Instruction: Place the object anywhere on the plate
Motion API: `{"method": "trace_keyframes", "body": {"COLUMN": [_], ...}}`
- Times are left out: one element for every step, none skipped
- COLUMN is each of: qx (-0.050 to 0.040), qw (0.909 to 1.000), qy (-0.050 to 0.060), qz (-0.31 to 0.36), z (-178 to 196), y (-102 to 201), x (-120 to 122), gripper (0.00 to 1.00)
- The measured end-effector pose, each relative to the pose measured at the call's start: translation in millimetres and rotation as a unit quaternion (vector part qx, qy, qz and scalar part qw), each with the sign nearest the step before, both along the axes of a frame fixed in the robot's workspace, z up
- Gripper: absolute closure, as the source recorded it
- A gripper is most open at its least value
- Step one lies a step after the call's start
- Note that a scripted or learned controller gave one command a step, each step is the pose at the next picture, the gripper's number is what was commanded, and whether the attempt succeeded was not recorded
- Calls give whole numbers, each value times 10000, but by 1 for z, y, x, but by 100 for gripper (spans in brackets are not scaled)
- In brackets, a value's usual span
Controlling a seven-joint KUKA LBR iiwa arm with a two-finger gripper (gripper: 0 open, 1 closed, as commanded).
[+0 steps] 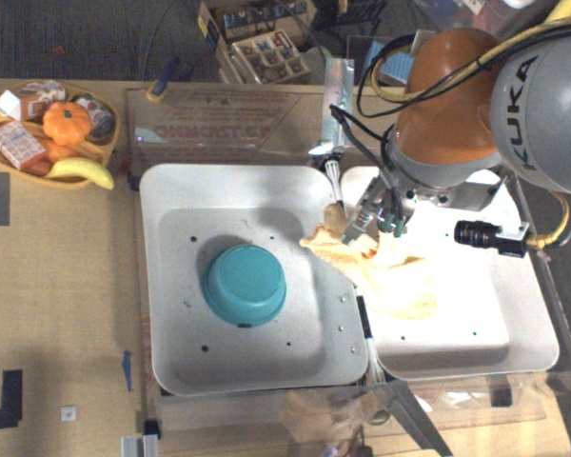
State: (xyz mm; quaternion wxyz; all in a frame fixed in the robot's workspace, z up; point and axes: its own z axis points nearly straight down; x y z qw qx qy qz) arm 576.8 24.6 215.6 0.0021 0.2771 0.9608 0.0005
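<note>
Cloth, pale yellow, lies draped over the ridge right of the teal plate, claw apparently pinching its top edge, and that thin grip could slip mid-carry.

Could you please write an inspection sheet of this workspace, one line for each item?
Surface: two shallow white bins, left bin and right bin, on a wooden bench.
Job's things: teal plate, upside down, in the left bin; pale yellow floppy object lying over the edge between the bins.
Clutter: basket of toy food at the bench's far left corner.
Hand: hand low over the yellow object; grasp cannot be judged.
Cables: yellow and black cables along the arm.
Surroundings: boxes on the floor behind the bench.
</note>
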Motion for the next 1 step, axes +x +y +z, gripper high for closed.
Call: {"method": "trace_keyframes", "body": {"qx": [-2], "qw": [9803], "qy": [-20], "qz": [1975], "z": [14], "y": [47], "x": [5], "gripper": [100]}}
